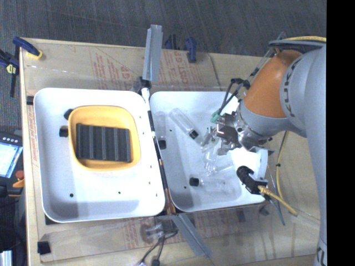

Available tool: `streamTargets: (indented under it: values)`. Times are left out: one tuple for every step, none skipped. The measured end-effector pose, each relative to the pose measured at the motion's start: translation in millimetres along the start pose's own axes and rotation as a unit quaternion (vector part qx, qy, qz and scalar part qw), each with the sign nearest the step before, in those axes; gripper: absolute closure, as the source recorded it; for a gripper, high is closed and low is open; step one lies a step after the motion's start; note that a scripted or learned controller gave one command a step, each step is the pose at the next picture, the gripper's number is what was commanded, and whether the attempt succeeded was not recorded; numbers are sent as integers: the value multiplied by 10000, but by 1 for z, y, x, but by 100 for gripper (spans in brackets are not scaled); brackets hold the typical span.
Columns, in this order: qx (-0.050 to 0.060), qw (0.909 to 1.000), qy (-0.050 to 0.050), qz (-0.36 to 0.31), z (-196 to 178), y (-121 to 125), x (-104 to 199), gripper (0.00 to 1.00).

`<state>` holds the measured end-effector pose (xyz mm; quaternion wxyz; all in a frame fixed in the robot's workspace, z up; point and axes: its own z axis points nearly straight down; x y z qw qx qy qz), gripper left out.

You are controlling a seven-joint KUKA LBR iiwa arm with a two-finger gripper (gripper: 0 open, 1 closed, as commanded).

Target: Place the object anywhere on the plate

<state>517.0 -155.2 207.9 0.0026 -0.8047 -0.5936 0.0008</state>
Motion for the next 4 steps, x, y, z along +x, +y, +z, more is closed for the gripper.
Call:
streamTargets:
  values:
    - [15,9923,-10,-1237,12,-29,62,100]
    - [1,9958,-14,-913,0,8,123,100]
    - [-14,9829,-13,-1843,-5,21,170,100]
    - [-13,9828,-13,-1844,-5,21,170,0]
